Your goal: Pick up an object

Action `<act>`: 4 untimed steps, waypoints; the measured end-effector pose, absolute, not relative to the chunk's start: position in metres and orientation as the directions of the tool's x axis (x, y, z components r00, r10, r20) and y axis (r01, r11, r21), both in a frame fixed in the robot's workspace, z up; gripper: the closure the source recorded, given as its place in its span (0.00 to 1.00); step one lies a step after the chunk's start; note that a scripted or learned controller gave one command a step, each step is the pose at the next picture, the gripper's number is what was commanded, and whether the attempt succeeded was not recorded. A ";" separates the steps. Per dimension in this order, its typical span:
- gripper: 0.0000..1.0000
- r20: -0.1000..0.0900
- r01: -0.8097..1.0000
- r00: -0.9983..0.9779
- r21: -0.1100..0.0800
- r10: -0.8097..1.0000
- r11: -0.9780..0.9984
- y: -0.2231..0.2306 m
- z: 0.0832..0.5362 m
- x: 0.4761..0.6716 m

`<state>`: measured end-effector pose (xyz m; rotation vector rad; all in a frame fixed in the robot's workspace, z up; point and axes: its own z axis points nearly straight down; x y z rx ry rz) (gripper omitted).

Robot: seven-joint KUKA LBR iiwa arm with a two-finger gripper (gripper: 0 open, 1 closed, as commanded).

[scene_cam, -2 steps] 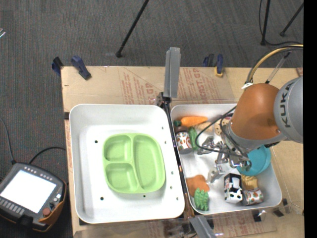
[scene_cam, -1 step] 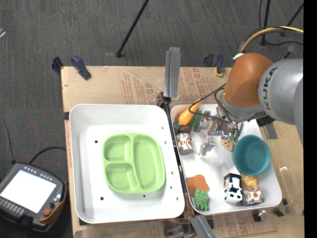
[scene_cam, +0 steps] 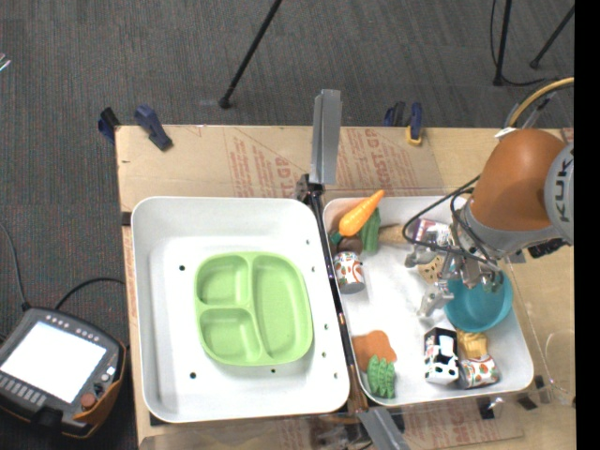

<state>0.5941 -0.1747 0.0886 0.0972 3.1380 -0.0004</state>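
Camera view is showing the claw (scene_cam: 448,289) hanging over the right bin (scene_cam: 398,216), just at the teal bowl (scene_cam: 480,307); whether it is gripping anything cannot be told. Below it a cow-print carton (scene_cam: 441,356) is lying, and a carrot (scene_cam: 360,214) is sitting well off to its upper left.

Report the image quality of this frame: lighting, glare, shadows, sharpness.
Camera view: even, soft overhead light; the left white bin is bright, near washed out along its rim, with only faint shadow around the green divided plate. The gripper above the teal bowl looks slightly soft. Small toys in the right bin are coarse and low in detail.
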 end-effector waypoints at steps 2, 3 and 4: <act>0.00 -0.003 0.059 -0.998 0.001 0.059 0.998 -0.211 0.088 0.569; 0.00 -0.001 0.088 -0.996 0.003 0.088 0.996 -0.168 0.088 0.580; 0.00 -0.003 0.306 -0.952 0.001 0.306 0.952 -0.210 0.089 0.612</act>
